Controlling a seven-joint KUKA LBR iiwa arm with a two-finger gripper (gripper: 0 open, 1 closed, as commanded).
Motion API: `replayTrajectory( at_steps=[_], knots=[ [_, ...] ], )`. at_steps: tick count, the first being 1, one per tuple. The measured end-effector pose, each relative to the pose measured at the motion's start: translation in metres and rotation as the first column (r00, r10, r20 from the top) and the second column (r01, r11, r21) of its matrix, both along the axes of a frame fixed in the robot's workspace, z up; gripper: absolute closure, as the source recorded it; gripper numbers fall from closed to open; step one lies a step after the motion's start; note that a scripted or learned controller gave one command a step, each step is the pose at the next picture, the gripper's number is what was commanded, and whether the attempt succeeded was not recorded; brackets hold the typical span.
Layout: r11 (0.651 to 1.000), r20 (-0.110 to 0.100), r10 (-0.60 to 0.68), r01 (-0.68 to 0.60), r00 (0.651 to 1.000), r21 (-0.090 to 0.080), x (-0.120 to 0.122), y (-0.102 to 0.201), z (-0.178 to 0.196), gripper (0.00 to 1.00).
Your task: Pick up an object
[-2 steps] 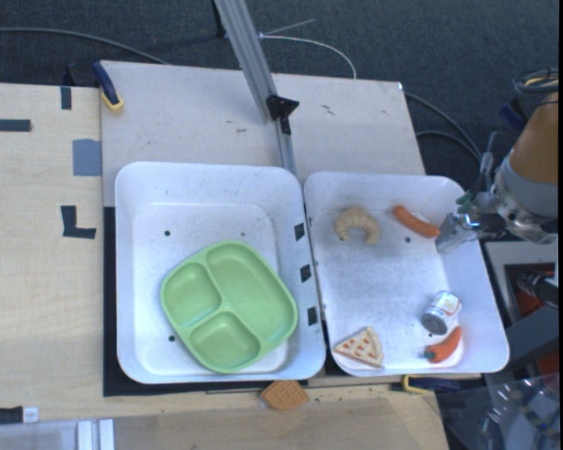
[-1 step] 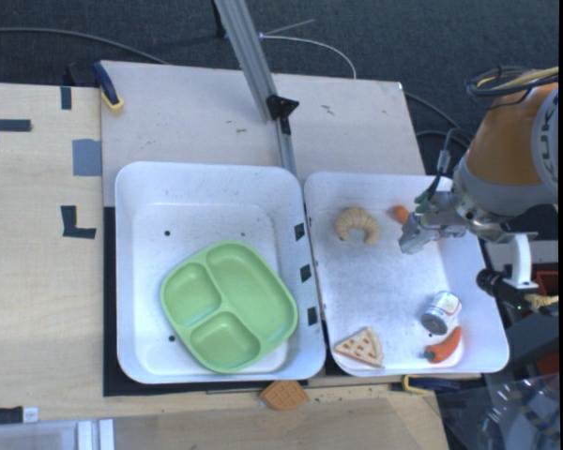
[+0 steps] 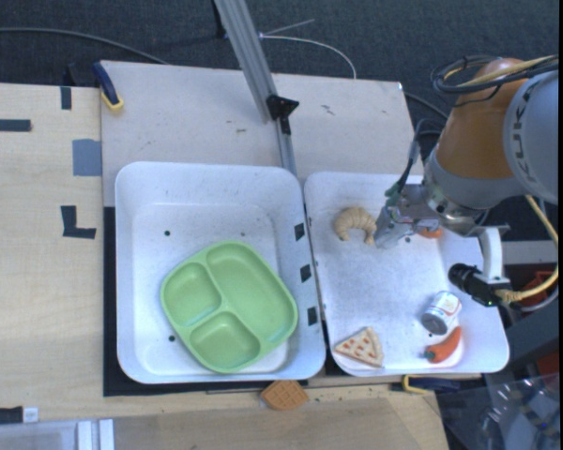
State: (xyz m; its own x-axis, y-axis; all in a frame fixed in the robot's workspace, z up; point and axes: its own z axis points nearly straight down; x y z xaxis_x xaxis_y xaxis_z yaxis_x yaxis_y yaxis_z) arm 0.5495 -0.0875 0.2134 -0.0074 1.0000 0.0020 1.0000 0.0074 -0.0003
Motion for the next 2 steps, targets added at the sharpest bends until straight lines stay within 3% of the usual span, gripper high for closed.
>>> replayTrajectory(
  at_steps=[2],
  knots=[
    [1.000,-0.002,0.001,-0.001,1.000,0.000,0.002,0.108,-0.003,1.00]
  ],
)
